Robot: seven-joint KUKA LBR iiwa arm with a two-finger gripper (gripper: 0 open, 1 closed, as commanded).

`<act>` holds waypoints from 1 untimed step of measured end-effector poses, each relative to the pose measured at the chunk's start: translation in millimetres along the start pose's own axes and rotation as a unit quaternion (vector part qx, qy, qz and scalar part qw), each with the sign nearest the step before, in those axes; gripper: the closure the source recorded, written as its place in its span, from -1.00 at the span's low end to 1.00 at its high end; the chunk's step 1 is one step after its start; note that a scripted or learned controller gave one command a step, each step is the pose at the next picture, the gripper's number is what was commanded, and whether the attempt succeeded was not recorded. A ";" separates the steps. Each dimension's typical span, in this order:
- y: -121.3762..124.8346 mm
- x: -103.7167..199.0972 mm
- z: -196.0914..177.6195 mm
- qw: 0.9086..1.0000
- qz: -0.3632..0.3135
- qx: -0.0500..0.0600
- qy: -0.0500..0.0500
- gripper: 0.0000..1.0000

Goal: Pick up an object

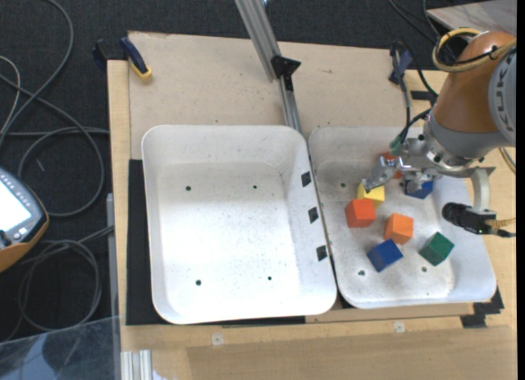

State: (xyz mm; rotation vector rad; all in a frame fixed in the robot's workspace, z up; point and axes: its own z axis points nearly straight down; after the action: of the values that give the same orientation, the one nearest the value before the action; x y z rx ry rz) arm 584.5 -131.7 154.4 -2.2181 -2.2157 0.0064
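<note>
Blocks lie in the right bin (353,288): an orange-red cube (359,212), an orange cube (399,227), a blue cube (384,254), a green cube (436,248), and a yellow block (373,193) under the gripper (384,175). Whether the gripper grasps anything cannot be told. The left bin (164,157) sits beside it.

Both bins, the left (234,222) and the right (410,284), look like white plastic, smooth but speckled with dark specks. The bench (205,83) is pale, matt wood. A brushed metal bar (254,13) slants over it. The arm (472,95) has a glossy orange shell. The blocks, such as the green (436,249) one, look matt.
</note>
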 end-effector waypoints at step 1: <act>-0.4 0.8 52.7 1.000 0.000 -0.001 0.000 -1.00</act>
State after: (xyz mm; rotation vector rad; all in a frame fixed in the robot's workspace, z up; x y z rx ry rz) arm 583.7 -130.9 101.8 -2.2181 -2.2172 0.0037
